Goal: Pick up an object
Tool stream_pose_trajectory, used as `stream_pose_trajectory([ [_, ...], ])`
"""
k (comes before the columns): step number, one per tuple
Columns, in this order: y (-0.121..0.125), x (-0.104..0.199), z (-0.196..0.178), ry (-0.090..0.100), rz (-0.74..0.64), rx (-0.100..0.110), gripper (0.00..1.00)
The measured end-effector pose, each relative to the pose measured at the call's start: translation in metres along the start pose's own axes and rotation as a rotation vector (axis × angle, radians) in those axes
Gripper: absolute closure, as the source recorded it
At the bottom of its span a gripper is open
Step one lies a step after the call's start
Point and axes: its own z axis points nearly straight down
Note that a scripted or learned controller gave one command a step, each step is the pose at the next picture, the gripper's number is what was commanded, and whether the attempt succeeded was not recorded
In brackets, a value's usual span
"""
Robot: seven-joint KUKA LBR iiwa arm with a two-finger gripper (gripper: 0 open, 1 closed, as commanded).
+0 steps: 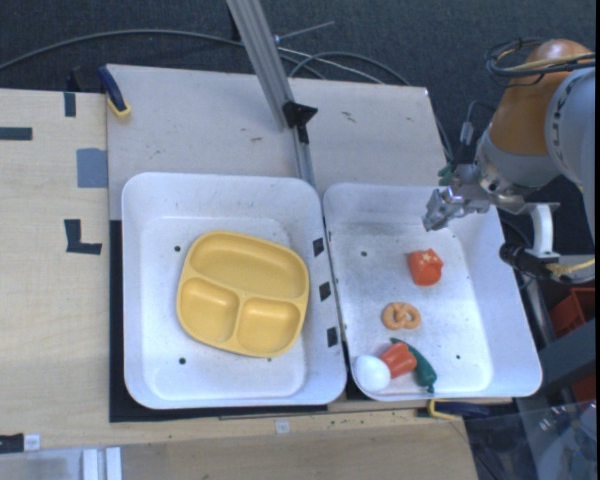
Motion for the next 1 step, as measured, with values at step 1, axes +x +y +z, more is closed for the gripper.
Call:
stream_pose_trajectory([
  [1, 0.0009, 0.0002, -0.0467, 0.0, 0.0, -0.001, 1.0],
])
